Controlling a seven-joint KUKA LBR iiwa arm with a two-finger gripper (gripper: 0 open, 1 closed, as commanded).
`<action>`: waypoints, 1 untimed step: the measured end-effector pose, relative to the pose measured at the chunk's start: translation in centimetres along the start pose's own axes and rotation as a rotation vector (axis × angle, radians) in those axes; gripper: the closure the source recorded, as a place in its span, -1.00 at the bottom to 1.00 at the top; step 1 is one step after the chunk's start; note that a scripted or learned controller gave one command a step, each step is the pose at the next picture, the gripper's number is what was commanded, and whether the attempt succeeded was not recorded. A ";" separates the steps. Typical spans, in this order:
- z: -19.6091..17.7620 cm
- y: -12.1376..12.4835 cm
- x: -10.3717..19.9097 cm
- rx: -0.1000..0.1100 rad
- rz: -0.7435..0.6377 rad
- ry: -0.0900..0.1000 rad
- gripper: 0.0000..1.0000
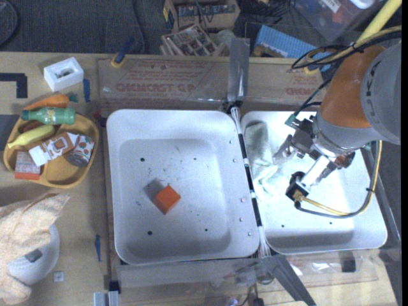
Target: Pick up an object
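End effector (285, 150) nr cloth (257, 143), R bin (357, 236)

An orange cube (168, 199) lies in the left bin (127, 139), on the floor a little left of centre and towards the near side, well apart from every wall. It is turned so that its edges run at a slant to the bin's sides. A dark grey patch touches its upper left side; whether that is a shadow or a separate piece cannot be told.

A crumpled pale cloth (266, 176) lies in the right bin (331, 234), bunched against the left wall. Its far part is greyish green and reaches towards the bin's far left corner; its near part is whiter and rumpled.
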State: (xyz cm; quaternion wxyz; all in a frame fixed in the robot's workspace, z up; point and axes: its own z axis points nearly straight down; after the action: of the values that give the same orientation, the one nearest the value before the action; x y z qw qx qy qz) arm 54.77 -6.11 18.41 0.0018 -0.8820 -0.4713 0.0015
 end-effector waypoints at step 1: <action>-1.0 0.1 0.0 0.000 0.001 0.000 1.00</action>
State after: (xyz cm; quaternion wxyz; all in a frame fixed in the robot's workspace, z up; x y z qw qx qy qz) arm 54.80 -6.18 19.36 0.0019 -0.8823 -0.4707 0.0013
